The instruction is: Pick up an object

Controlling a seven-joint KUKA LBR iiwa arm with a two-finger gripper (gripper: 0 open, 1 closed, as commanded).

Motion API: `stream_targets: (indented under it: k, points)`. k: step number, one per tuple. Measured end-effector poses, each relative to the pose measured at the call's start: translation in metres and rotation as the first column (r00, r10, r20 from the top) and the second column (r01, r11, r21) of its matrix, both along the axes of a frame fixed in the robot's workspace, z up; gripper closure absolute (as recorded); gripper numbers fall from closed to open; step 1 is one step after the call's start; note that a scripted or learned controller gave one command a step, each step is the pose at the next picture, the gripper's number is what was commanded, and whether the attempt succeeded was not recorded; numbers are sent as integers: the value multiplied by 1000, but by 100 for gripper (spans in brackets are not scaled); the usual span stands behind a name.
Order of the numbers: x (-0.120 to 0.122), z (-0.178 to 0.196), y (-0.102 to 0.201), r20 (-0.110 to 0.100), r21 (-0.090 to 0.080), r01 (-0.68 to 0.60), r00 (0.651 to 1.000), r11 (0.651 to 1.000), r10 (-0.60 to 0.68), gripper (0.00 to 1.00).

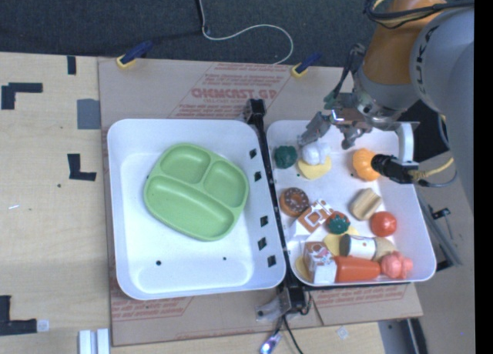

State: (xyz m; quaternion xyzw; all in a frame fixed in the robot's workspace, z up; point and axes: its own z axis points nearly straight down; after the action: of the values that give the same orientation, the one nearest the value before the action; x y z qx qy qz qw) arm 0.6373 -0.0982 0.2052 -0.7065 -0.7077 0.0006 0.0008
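Two white bins sit side by side on a tabletop. Left bin [123, 191] holds a green divided plate [196, 189], lying flat near its middle. Right bin [420, 214] is crowded with toy food: a donut [293, 201], a green ball [286, 157], an orange fruit [362, 163], a bun [364, 204], a tomato [383, 224], and a carrot [356, 269] along its lower edge. At upper right of the frame, the grey and orange arm [408, 37] reaches in. Its jaws [333, 129] hang over the top of the right bin, spread apart, gripping nothing. Just below them sits a white and yellow toy [313, 158], close by the left finger.
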Motion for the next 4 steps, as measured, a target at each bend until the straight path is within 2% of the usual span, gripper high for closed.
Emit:
stream_targets:
  k: [1,2,3,4]
  points:
    - [32,28,64,5,2,-7,1000,1000,7,0]
    - [32,99,124,8,2,-7,1000,1000,7,0]
    - [31,104,119,0,-1,-2,1000,1000,2,100]
    - [-10,89,173,-3,1,-4,1000,1000,4,100]
